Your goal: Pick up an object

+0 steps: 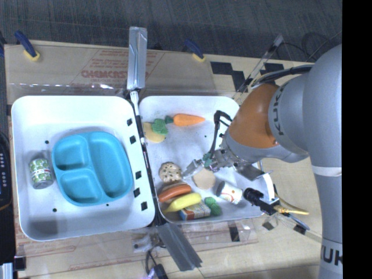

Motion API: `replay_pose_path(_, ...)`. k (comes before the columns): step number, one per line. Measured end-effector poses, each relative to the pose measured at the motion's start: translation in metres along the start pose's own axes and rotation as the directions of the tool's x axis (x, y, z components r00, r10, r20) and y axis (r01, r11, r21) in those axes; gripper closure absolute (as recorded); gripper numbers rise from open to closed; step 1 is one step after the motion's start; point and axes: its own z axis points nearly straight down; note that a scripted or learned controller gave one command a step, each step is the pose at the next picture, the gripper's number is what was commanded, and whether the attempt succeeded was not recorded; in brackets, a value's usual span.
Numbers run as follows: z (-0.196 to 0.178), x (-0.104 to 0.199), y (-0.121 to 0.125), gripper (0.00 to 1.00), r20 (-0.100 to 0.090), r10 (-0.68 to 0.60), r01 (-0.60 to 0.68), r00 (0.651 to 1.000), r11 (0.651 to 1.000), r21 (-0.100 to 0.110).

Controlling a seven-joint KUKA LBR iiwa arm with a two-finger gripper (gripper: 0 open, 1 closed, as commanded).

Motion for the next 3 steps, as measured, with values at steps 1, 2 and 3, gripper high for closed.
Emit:
replay_pose_path(1, -0.033, -0.035, 0.069, 0.00, 0.004, -0.066, 0.066, 0.998, 0.998, -0.004)
replay_pose_path(2, -0.003, -0.036, 0.021, 0.00, 0.001, -0.082, 0.082, 0.997, 0.997, 0.002)
replay_pose_path(3, -0.001, -0.026, 0.028, 0.00, 0.000, -0.177, 0.177, 0.984, 0.984, 0.000)
